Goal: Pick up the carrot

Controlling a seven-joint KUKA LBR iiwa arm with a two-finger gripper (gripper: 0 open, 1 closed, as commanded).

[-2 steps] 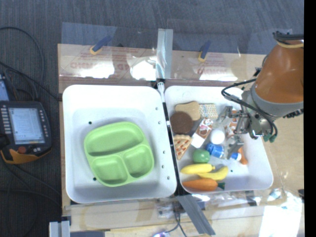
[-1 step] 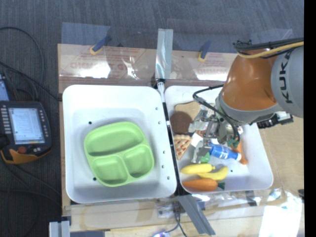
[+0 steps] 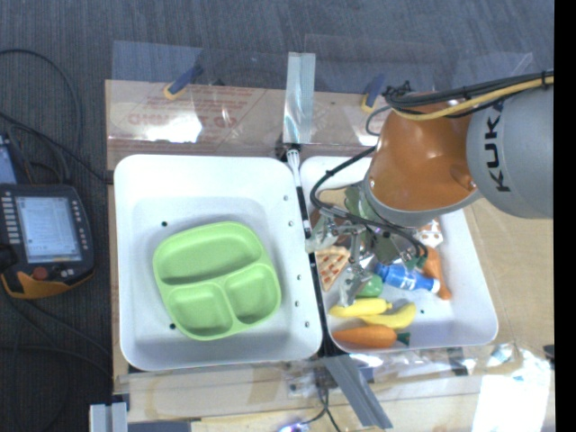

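Observation:
The carrot (image 3: 364,336) is orange with a green stub at its right end. It lies flat near the front wall of the right bin (image 3: 477,318). My gripper (image 3: 362,257) hangs below the orange wrist band over the middle of that bin, a little behind the carrot and apart from it. Several toy foods are crowded beneath the gripper. A yellow banana (image 3: 375,310) lies between the gripper and the carrot.
A blue bottle (image 3: 407,280), a waffle piece (image 3: 330,264), a small green item (image 3: 365,287) and an orange item (image 3: 435,265) crowd the right bin. The left bin (image 3: 135,241) holds a green divided plate (image 3: 216,279). A pendant (image 3: 43,232) lies at the far left.

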